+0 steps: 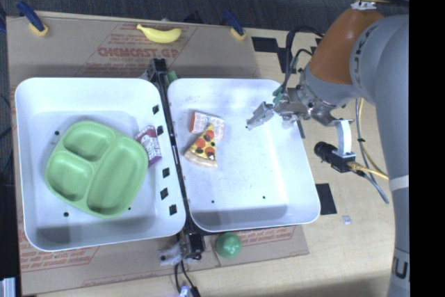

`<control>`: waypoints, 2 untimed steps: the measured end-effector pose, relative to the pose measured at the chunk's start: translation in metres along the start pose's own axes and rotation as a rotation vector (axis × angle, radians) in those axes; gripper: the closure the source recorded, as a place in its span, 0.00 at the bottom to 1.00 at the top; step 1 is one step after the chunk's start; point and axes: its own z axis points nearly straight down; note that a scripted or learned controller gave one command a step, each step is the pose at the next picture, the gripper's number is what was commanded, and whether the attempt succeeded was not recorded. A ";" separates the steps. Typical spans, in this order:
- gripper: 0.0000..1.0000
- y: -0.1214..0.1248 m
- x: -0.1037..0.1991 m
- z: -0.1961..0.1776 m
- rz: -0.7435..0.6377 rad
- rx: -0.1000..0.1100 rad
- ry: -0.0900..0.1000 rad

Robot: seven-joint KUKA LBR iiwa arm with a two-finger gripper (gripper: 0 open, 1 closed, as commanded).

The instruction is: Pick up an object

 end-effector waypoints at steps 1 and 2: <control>0.00 -0.094 0.000 0.077 -0.001 0.004 0.002; 0.00 -0.029 0.001 0.076 -0.001 0.001 0.001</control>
